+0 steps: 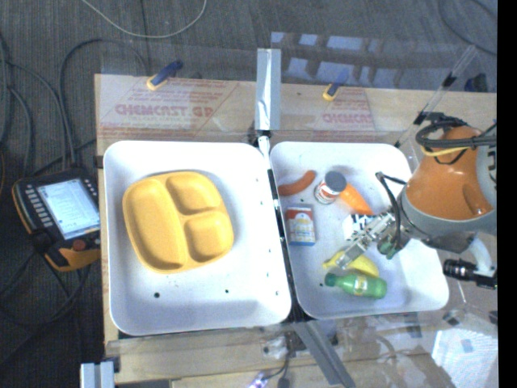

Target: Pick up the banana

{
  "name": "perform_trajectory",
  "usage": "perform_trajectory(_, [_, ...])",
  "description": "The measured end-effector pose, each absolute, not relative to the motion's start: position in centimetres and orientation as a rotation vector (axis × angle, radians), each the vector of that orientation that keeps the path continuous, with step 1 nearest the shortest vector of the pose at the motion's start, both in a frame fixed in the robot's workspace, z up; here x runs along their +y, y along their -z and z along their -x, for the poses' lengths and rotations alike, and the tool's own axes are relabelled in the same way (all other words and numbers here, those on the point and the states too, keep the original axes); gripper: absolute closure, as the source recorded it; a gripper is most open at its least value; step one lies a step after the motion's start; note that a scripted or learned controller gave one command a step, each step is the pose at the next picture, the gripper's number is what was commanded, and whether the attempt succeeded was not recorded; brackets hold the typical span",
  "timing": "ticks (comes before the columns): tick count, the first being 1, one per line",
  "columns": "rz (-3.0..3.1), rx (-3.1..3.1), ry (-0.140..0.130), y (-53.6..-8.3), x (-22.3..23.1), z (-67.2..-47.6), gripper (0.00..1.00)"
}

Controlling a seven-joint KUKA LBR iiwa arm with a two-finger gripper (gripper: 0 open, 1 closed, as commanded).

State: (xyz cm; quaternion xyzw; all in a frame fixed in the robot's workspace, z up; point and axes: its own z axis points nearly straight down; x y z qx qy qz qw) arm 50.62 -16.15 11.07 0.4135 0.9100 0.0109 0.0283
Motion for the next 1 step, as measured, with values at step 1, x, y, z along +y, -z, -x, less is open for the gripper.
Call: perform_trajectory(1, [-1.405,2.751,-0.041,-11.03,-16.28,-50.46,0.00])
